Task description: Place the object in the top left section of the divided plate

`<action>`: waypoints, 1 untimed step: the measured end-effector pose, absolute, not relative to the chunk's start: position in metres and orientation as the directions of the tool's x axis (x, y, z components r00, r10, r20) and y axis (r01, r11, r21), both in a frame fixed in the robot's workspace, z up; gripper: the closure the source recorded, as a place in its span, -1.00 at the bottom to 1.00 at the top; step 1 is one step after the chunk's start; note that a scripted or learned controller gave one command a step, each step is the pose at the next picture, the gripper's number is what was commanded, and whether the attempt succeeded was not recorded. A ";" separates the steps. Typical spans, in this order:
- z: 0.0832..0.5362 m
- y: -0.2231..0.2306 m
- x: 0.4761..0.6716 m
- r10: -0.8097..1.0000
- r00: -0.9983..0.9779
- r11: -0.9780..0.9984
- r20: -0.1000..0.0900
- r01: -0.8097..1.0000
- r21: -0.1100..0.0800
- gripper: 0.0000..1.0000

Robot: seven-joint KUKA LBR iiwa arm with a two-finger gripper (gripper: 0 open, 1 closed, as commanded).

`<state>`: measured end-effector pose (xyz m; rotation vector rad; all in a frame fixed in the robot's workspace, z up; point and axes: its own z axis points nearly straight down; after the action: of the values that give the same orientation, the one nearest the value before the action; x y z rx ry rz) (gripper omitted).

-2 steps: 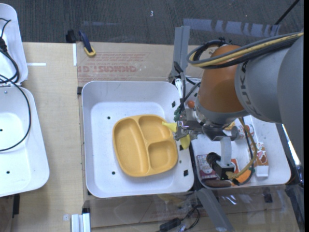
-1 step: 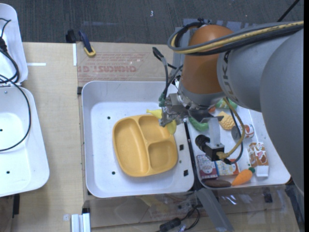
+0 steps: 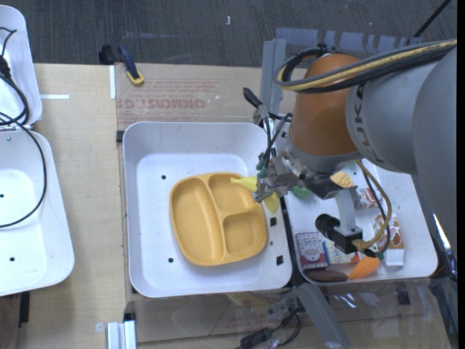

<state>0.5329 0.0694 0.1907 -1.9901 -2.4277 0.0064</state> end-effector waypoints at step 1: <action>0.190 0.085 0.550 0.947 -0.322 0.322 -0.001 0.947 -0.003 1.00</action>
<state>0.5504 0.0853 0.1904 -1.8291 -2.5531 0.0042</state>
